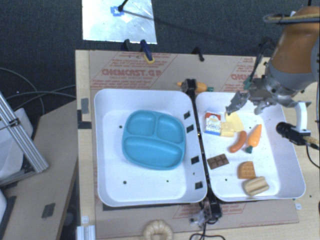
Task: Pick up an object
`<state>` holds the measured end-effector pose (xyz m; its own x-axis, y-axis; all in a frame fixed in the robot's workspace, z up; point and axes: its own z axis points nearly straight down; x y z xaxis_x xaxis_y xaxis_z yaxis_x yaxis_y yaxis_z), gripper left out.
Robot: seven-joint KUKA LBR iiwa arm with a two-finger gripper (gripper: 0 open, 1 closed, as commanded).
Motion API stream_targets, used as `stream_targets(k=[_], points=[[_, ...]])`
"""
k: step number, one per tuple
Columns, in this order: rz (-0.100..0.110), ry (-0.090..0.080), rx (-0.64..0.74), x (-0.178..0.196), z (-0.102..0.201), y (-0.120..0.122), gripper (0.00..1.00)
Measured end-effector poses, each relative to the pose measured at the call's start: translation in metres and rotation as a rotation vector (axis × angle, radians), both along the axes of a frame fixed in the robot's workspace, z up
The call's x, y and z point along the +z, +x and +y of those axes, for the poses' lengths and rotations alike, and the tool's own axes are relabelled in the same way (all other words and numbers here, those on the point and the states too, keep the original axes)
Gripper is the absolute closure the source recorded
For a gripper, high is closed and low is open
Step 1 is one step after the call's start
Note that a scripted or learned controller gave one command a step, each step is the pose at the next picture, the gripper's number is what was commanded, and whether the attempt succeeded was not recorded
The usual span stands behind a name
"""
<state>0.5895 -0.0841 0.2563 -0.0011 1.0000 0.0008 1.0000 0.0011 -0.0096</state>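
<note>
My gripper (247,105) hangs over the far part of the right bin (292,159). Its two fingers are spread apart, so it is open with nothing between them. Just below it in the view lie a yellow cheese slice (233,125) and a red-and-white carton (213,123). Nearer the front are an orange carrot (255,135), a red sausage (238,141), a brown chocolate bar (218,161), a tan waffle (246,170) and a bread roll (256,186).
The left bin (107,114) holds a blue divided plate (154,139). A small orange item (200,87) lies on the bench behind the bins. A pale ring (157,230) sits at the bench's front edge. A black fitting (290,131) juts over the right bin's right side.
</note>
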Motion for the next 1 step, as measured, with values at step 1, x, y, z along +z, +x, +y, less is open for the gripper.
stream_targets(k=[1], points=[[-0.011,-0.001,0.002,0.0058,0.0002,0.0020,0.00]])
